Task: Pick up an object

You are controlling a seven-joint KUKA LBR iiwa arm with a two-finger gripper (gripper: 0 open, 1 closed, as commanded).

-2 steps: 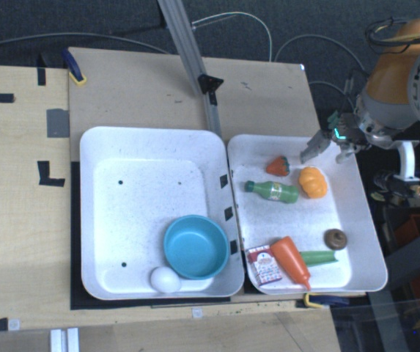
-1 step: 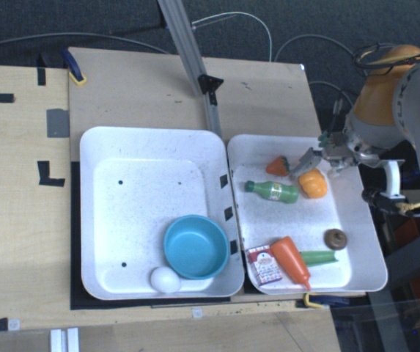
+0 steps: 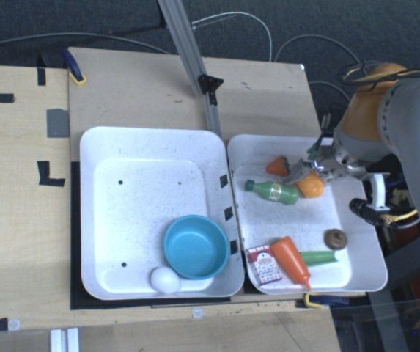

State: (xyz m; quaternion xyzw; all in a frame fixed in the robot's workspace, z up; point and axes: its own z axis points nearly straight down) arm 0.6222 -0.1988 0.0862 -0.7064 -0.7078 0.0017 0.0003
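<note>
Two white bins on a tan bench (image 3: 144,86), side by side. Left bin (image 3: 96,152): a blue bowl (image 3: 195,246) sits toward its near right corner, upright, open side up; a white ball (image 3: 165,279) lies just beside the bowl's near left side, close against the bin's near wall. Right bin (image 3: 356,270): the grey arm (image 3: 407,123), with its orange band (image 3: 363,112), comes in over the far right corner, and the gripper (image 3: 314,169) is down low near the bin's far right edge. An orange ball (image 3: 311,186) sits right at the gripper's tip, touching or nearly so; whether it is between the fingers I cannot tell, nor whether the jaws are released or clenched, as the tip is small and blurred. A red-orange piece (image 3: 277,167) lies just left of the gripper, toward the far edge. A green bottle (image 3: 272,191) lies on its side across the middle of the bin, cap end toward the left wall, its other end near the orange ball. Near the right wall, a small brown round piece (image 3: 334,238). Along the near edge: a red packet (image 3: 265,265) at the near left corner, an orange carrot (image 3: 292,260) lying at a slant just beside it, and a green stick-like piece (image 3: 317,257) running from the carrot toward the right. A grey pole (image 3: 184,35) crosses the bench's far side, ending at a black clamp (image 3: 210,84).
</note>
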